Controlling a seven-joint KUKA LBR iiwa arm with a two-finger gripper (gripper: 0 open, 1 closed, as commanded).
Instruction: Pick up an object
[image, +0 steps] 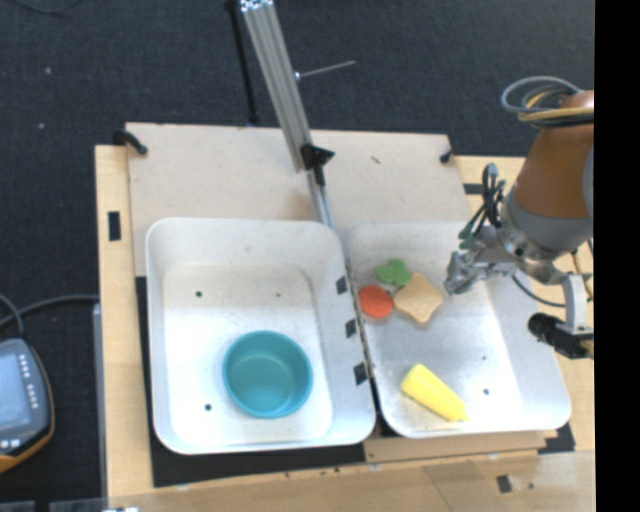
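Nearest the camera: front edge of the wooden table (250, 485), light-coloured, with a dark strip under the front of the bins. A handheld control pendant (20, 400) with a grey screen and orange trim sits off the table's left side, on dark carpet.

Left bin (170, 290): shallow, white, rounded corners. One teal bowl (267, 373) stands upright in its near half, open side up, clear of the walls.

Right bin (520, 370): same type, touching the left bin along the centre line. Yellow oblong object (432, 391) lies near the front, tilted, its far end pointing up-left. Farther back, a cluster of three close to the dividing wall: a small red-orange round piece (376, 301), a tan flat piece (419, 298) just beside it on the right, and a green lobed piece (392, 271) just behind, touching or nearly touching both.

Gripper (456, 274) hangs over the far right part of the right bin, just beside the tan piece's right edge, low. Cannot tell its state or whether it touches anything; nothing is visibly between its tips. The grey arm with its orange band (558, 170) comes in from the right, cables looping above.

Far: a bare board at the back of the table, a slanted aluminium rail (285, 90) rising from the centre line.
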